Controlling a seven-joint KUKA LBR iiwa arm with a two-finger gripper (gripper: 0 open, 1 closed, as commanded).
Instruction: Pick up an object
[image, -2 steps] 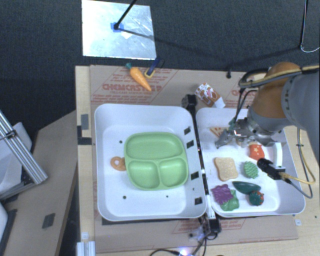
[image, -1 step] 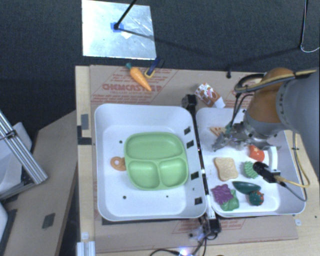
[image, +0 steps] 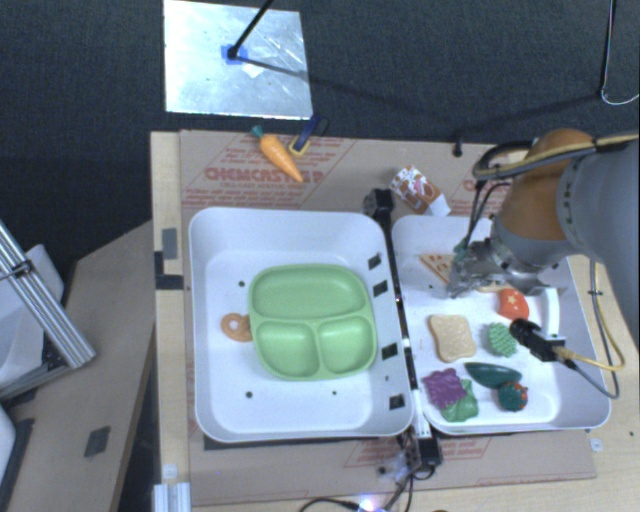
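2 white bins sit side by side; the left bin (image: 210, 300) has a green tray (image: 310, 320) and a small pretzel (image: 236, 327) beside it. Over the right bin (image: 580, 400), the gripper (image: 462, 272) hangs low, just right of a cracker (image: 436, 265); its state I cannot tell. Below lie toast (image: 452, 337), grapes (image: 450, 392) and a tomato (image: 512, 302). A carrot (image: 279, 157) rests outside, beyond the bins.

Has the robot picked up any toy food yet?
Not yet, as far as I can see. Done: the arm has reached into the right bin. In hand: the gripper is low by the cracker, nothing seen held. Left: grabbing and lifting. The bread, grapes and tomato lie there.
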